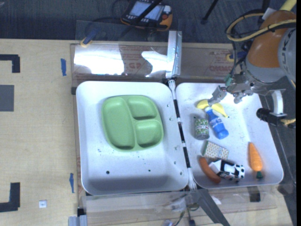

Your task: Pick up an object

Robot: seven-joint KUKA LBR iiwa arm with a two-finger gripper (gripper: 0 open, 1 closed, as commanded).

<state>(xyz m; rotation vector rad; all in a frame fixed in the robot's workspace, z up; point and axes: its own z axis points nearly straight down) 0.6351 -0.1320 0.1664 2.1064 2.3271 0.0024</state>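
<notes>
My gripper (230, 94) hangs over the far part of the right bin (273, 126), fingers spread apart and nothing between them. Just below and left of it lie a yellow banana (207, 105) and a blue bottle (218, 125) with a white label. A small green can (201, 127) stands left of the bottle. Nearer the front lie a patterned packet (216, 150), a red-brown sausage (208, 169), a black-and-white toy cow (230, 170) and an orange carrot (255, 158) at the right.
The left bin (89, 140) holds a green divided plate (133, 122). A metal divider (179, 126) runs between the bins. A clear panel (122, 60) stands behind them, and a handheld pendant (146, 13) lies beyond it.
</notes>
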